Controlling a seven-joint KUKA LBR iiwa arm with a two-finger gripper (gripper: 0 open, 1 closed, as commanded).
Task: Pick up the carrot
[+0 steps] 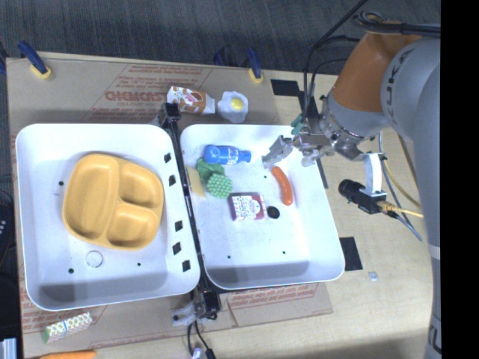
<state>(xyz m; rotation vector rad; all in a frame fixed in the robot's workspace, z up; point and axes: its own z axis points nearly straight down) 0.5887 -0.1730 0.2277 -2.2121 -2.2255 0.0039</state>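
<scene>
The pincer [288, 149] hangs released just above the carrot [283, 185], which lies untouched in the right bin [322, 254], right of the maroon packet [246, 206]. The pickup appears not yet begun.

Two white bins: the left bin [30, 200] and the right bin [314, 245]. One yellow tray [112, 199] at the left bin's centre. The right bin holds one carrot [283, 185] at 2 o'clock, one blue bottle [225, 155] at 11, one green toy [218, 185] at 9, and one maroon packet [246, 206] at centre.
</scene>
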